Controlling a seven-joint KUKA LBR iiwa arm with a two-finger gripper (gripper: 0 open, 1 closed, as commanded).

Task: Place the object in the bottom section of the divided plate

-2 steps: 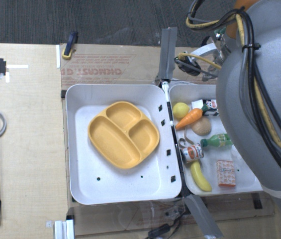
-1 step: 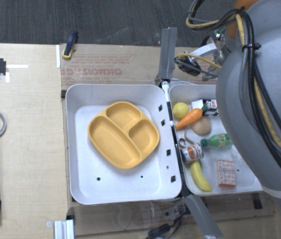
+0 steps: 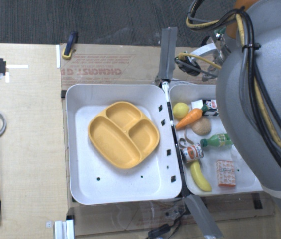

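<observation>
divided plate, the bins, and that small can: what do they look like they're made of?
Divided plate: likely molded plastic, matte yellow-orange, soft rounded ridges, no glare.
Left bin and right bin: probably thin formed plastic, smooth white, rounded corners with faint sheen.
Can: seems metal with a printed label, given the pale rim and pull-tab; too small to be sure.

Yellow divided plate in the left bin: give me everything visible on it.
The yellow divided plate looks like matte plastic, a rounded square turned at a slant to the bin walls. Raised ridges split it into three sections: one large one at lower left, two smaller ones at the top and right. All three are bare. It lies flat on the floor of the left white bin, roughly central, apart from every wall. Nothing touches it besides the bin floor.
</observation>
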